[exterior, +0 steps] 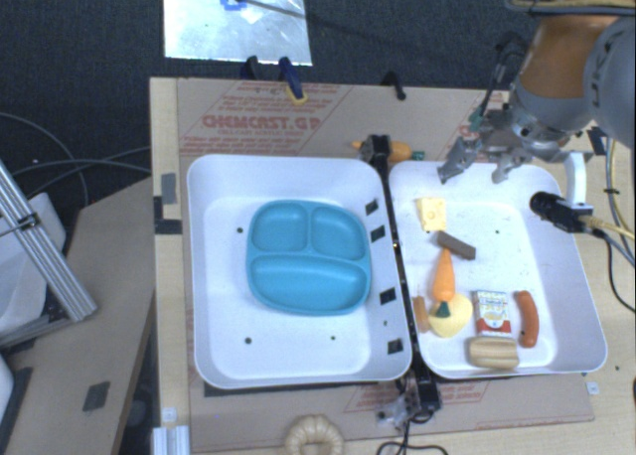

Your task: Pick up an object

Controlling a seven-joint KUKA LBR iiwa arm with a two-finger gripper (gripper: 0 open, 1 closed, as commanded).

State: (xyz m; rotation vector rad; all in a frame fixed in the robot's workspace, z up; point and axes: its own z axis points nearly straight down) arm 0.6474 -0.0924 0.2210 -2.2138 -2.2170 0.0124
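Bench point(119, 244) with a cardboard sheet point(268, 115) (red lettering) under two white bins point(214, 274).

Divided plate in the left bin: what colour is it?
Light blue; the divided plate shows clearly in the camera view.

"chemcast gp" on brown board point(260, 117)

Grey arm point(586, 46), orange-banded, entering from right; gripper point(477, 167) pointing down, fingers point(450, 167) spread apart, nothing between.
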